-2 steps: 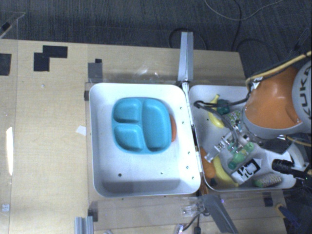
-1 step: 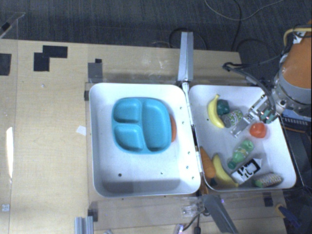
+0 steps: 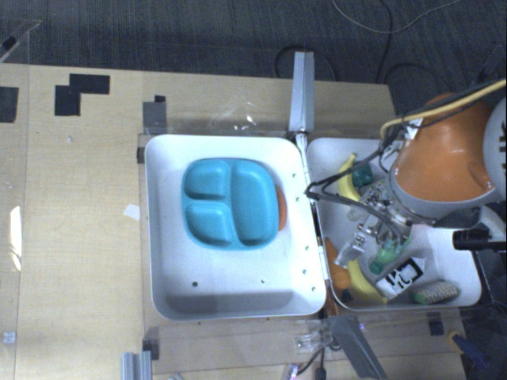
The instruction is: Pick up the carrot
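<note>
An orange piece that looks like the carrot lies in the front left corner of the right bin, partly covered by a yellow banana-like item. My gripper hangs low over that bin's left half, just above and to the right of the orange piece. The arm's orange band hides much of the bin behind it. Another orange sliver peeks out from under the right edge of the blue divided plate in the left bin.
The right bin also holds a second yellow banana shape near its back left, green items, a black-and-white tag and a grey-green brush-like object. A metal divider stands between the bins.
</note>
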You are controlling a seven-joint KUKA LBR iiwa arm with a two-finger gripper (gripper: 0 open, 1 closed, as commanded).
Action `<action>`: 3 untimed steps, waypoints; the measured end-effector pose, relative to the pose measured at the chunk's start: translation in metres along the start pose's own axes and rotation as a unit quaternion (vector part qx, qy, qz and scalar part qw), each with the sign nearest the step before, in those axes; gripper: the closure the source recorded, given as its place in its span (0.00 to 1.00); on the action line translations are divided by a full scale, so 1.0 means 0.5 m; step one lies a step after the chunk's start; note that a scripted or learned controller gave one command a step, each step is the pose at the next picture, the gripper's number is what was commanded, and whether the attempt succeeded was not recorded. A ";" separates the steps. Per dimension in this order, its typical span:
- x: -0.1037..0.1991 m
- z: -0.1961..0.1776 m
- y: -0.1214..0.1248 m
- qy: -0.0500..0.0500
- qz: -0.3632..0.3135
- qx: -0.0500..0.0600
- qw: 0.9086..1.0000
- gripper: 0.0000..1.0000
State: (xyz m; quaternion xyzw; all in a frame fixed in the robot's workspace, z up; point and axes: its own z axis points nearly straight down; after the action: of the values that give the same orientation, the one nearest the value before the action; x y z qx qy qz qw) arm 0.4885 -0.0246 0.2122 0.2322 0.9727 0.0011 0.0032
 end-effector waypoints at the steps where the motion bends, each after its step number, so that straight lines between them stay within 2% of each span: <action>1: 0.056 0.055 0.108 0.001 -0.016 0.000 1.000 0.00; 2: 0.052 0.031 0.111 -0.002 -0.016 -0.003 1.000 1.00; 3: 0.052 0.031 0.111 -0.002 -0.016 -0.003 1.000 0.00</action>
State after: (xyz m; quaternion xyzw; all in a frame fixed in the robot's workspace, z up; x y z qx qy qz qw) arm 0.4904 0.0369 0.1966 0.2162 0.9763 0.0030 0.0060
